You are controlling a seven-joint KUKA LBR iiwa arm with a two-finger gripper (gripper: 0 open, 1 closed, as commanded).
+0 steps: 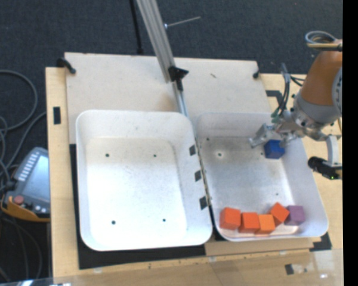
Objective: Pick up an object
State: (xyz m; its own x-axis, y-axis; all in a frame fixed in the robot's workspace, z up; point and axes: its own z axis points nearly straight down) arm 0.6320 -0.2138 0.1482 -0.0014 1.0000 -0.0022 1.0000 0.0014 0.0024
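Observation:
My gripper [273, 139] hangs over the far right part of the right bin [307, 186], under the arm's orange band. A blue block [275, 151] sits directly beneath it, with its top edge partly covered by the gripper. I cannot tell whether the block is resting on the bin floor or raised off it. Along the near wall of the same bin lie several orange blocks [249, 220] and one purple block [296, 213], all well away from the gripper.
The left bin [86, 159] stands beside the right one, with a raised divider between them. A slanted metal pole [161, 40] rises from the back of the bench. Cables and a handheld pendant [30, 180] lie off the bench at the left.

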